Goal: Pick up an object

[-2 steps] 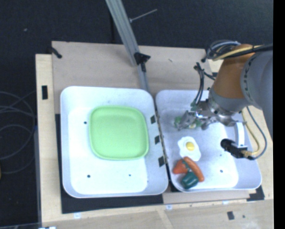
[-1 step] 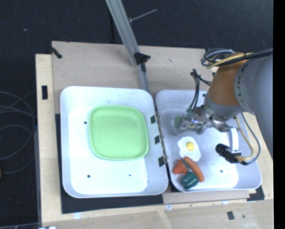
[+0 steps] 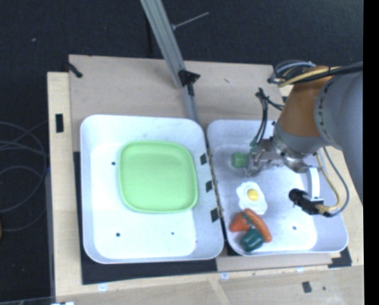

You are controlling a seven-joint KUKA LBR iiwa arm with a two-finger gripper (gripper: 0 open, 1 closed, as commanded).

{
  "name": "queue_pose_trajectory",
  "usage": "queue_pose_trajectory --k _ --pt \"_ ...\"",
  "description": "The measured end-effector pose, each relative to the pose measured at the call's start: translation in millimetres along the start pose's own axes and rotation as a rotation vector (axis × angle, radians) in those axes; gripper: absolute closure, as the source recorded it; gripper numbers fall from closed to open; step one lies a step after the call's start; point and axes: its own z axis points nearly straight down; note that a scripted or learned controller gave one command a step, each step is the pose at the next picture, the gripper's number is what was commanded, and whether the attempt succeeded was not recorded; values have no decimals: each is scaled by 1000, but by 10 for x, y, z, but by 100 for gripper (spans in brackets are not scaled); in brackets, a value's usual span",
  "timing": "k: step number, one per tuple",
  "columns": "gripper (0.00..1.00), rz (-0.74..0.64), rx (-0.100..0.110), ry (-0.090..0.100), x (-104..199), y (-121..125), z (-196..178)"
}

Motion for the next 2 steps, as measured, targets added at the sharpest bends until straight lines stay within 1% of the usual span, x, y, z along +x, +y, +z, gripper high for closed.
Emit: queue_pose_trajectory --k 2 --pt "100 -2 -3 -1 135 45 -920"
